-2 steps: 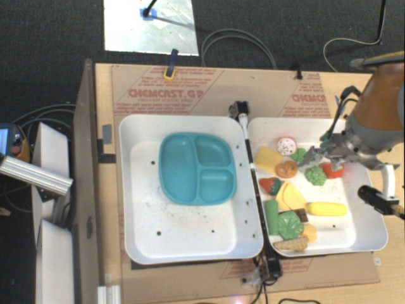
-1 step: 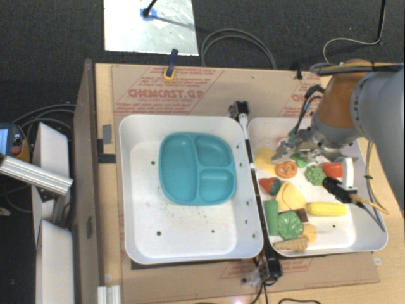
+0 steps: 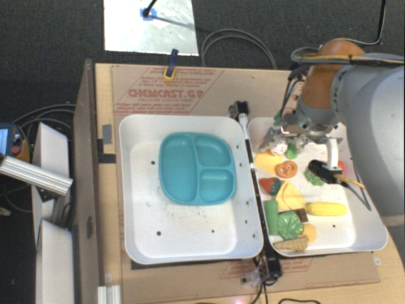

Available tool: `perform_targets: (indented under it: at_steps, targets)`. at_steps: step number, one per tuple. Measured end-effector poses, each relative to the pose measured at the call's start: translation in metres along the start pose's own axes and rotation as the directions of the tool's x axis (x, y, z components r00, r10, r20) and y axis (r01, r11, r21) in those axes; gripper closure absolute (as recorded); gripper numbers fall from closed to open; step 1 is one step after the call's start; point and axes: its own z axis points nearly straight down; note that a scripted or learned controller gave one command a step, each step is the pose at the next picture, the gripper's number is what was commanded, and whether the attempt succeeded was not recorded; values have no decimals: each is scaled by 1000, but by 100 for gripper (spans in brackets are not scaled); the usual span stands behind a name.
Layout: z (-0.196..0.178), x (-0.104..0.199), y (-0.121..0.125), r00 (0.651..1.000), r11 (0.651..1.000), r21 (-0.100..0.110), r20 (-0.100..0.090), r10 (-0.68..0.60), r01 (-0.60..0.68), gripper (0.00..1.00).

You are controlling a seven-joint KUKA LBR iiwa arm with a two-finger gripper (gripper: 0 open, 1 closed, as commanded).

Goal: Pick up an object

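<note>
One gripper [image 3: 283, 138], grasp state unreadable, hovers at the right bin's [image 3: 367, 236] far-left corner over small toy food [image 3: 286, 168]; pieces look light, rigid, slippery, best pinched across narrow sides.

Left white bin [image 3: 145, 233] holds a plain teal divided plate [image 3: 196, 168]; right white bin [image 3: 367, 233] holds toys: yellow corn [image 3: 326, 209], green leaf [image 3: 290, 223], red strawberry [image 3: 269, 185], orange pretzel [image 3: 287, 168]. Arm [image 3: 354, 87] grey with orange band [image 3: 326, 68]; bench cardboard [image 3: 177, 87] tan with red lettering at 12 o'clock.
</note>
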Motion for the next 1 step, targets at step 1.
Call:
perform_targets:
  at_steps: [1]
  targets:
    - [-12,-2,0,1000,1000,-5,0,0,0,100]
